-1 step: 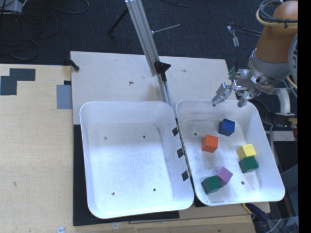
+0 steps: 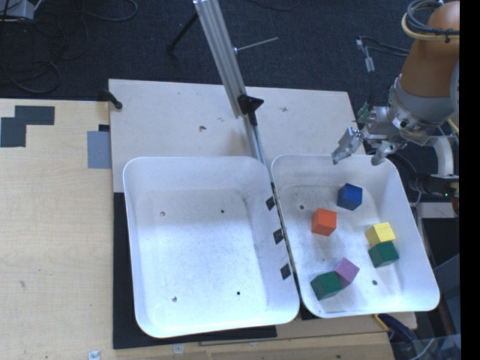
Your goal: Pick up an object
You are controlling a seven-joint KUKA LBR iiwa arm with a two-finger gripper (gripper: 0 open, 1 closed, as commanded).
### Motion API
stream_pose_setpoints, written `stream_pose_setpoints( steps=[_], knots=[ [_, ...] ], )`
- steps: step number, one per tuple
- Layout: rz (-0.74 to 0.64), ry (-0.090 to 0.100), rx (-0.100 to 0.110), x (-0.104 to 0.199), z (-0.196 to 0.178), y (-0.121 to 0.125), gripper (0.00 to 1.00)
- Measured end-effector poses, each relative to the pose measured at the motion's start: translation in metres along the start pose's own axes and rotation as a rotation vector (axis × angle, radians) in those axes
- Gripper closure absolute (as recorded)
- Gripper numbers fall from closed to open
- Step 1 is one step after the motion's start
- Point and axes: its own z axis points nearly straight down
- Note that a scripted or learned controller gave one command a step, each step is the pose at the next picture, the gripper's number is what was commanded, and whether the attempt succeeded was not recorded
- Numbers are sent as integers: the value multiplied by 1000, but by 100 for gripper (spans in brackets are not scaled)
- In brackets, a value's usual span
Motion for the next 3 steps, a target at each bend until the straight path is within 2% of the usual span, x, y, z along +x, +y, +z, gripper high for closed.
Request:
stream_pose_setpoints(
  steps=[1,2,3],
  knots=[
    [0,3,10,2,97,-22,0],
    [4,0,-1,24,171,-55,0],
    [9,2,0,22,160,-54,100]
  ],
)
